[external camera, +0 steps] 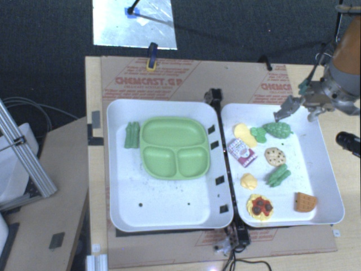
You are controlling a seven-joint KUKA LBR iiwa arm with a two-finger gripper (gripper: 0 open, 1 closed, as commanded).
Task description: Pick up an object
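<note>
My gripper (297, 112) hangs over the back of the right bin (327, 168), its two fingers spread apart with nothing between them. Just below its left finger (282, 111) lies a green broccoli piece (277, 130). Beside that are a smaller green piece (258, 134) and a yellow piece (242, 132). Further forward lie a red and white packet (241, 151), a speckled cookie (274, 156), green beans (278, 175), a small yellow lump (249, 181), a red-topped tart (260, 206) and an orange waffle (304, 202).
The left bin (121, 202) holds a green divided plate (174, 147) and a green asparagus bundle (132, 135) by its left wall. A black divider strip (221, 151) runs between the bins. A foil sheet (134, 14) lies behind the bench.
</note>
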